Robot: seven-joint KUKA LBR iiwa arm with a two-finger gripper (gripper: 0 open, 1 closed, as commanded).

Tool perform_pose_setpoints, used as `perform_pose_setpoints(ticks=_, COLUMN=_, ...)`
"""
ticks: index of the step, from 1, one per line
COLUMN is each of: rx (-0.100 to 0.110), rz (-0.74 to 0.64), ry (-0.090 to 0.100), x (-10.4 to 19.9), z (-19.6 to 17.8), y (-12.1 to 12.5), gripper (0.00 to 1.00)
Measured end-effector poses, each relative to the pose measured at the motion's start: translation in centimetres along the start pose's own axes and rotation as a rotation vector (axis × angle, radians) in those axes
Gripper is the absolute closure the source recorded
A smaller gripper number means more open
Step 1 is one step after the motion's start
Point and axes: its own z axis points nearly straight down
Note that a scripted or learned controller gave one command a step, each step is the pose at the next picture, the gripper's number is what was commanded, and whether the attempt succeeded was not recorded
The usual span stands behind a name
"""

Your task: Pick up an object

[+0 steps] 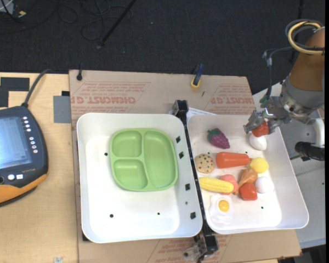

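Observation:
My gripper (261,126) hangs over the far right corner of the right bin (288,215). A small red toy (261,130) sits between its dark fingers, and they are shut on it. A white rounded piece (257,142) lies right under the red toy, touching it. Further into the bin lie purple grapes (219,138), a cookie (205,162), a carrot (232,159), a yellow lemon (259,165), a corn cob (216,186), a red tomato (248,191), a white egg (265,184) and a fried egg (223,206).
The left bin (93,212) holds a green divided plate (143,159). A teach pendant (11,152) rests on the bench at far left. A blue and yellow clamp (197,76) stands on the cardboard behind the bins. Black clips (181,109) join the bins.

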Motion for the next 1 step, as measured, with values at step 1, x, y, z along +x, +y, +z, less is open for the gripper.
perform_pose_setpoints(ticks=1, rx=0.003, rz=0.000, ry=0.001, x=-0.28, z=-2.85, y=-0.01, gripper=1.00)
